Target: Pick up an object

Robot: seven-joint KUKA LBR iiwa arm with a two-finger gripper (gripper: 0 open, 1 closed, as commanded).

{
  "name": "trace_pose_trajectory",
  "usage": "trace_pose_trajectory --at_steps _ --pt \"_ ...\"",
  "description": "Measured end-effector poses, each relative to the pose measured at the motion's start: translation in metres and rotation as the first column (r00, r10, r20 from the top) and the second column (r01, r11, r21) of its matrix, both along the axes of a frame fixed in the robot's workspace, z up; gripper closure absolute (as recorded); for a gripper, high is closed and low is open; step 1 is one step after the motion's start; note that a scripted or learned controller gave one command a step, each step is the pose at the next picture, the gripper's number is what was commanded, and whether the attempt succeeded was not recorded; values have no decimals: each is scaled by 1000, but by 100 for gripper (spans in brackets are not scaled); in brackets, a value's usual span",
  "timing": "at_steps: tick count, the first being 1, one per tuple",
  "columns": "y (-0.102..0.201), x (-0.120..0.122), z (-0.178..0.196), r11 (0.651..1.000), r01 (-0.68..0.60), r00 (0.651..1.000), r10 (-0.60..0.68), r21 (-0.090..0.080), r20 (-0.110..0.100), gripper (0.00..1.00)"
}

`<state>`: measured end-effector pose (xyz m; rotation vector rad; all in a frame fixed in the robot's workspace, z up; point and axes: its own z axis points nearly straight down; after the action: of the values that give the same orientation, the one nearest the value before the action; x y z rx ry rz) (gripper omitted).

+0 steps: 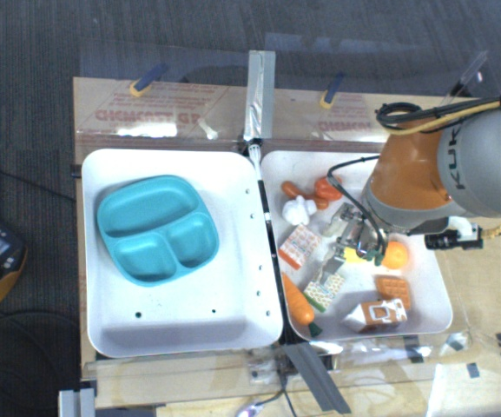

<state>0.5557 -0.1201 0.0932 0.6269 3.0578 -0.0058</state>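
The arm comes in from 3 o'clock, grey with that orange band, and the end effector [347, 237] sits low over the middle of the right bin [441, 315]. Honestly can't tell whether it's open, closed or gripping anything, the metal bits blur into the clutter under it. Right by it at 3 o'clock is a small orange ball [395, 254], round and bright, looks like it's touching or nearly so. At 9 o'clock of the end effector there's a white packet with red print [297, 246], lying flat and tilted. A carrot [297, 303] lies along the bin's 7 o'clock side, orange with a green end. At 5 o'clock there's a small orange-and-white carton [382, 313] and a waffle-looking orange piece [392, 284] just above it. Up at 11 o'clock sit a couple of red-orange bits [324, 190]. The left bin [120, 328] holds a teal divided tray [156, 228].
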Motion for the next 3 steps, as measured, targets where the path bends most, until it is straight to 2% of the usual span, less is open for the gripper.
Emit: trace_pose_trajectory --at_steps 1,2,3 --pt "9 67 0 997 -80 997 80 1 -4 0" --pt "-31 -50 0 988 153 988 -153 8 5 0" --pt "-8 -18 -1 987 162 987 -162 3 -3 0"
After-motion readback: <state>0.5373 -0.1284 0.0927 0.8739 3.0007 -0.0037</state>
